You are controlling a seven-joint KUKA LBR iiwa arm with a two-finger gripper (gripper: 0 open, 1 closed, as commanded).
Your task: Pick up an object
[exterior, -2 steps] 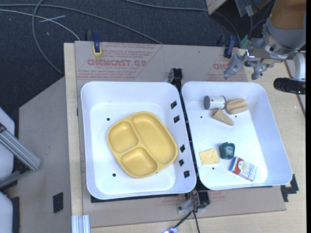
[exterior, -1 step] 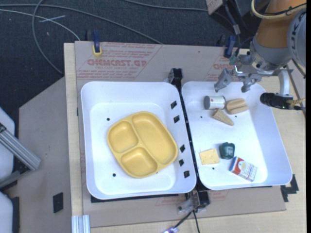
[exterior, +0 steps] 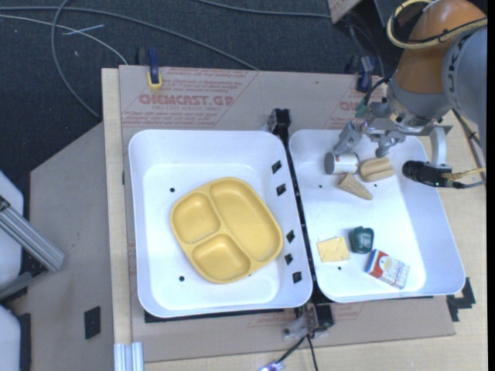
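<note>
The gripper [exterior: 370, 134] is low over the far end of the right bin [exterior: 433, 230], its metal linkage spread above a cluster of small pieces. How far the fingers are apart cannot be told from this slant, and nothing is clearly between them, so by the look of things the pick is not yet made: the reach seems done, while the closing and the lift remain.

Just beside the gripper lie a short grey cylinder [exterior: 339, 162], smooth and metallic-looking, a pale tan block [exterior: 377, 169] like unfinished wood, and a tan wedge [exterior: 356, 185], the three close together. Nearer the front of the same bin are a flat yellow square [exterior: 333, 250], a rounded dark green object [exterior: 361, 239] and a small red-and-white printed packet [exterior: 387, 269].

The left bin [exterior: 147, 207] holds a yellow three-compartment plate [exterior: 225, 229], matte plastic with rounded corners. Both bins are shallow, glossy white, and rest on a cardboard sheet [exterior: 193, 95] over the table.
</note>
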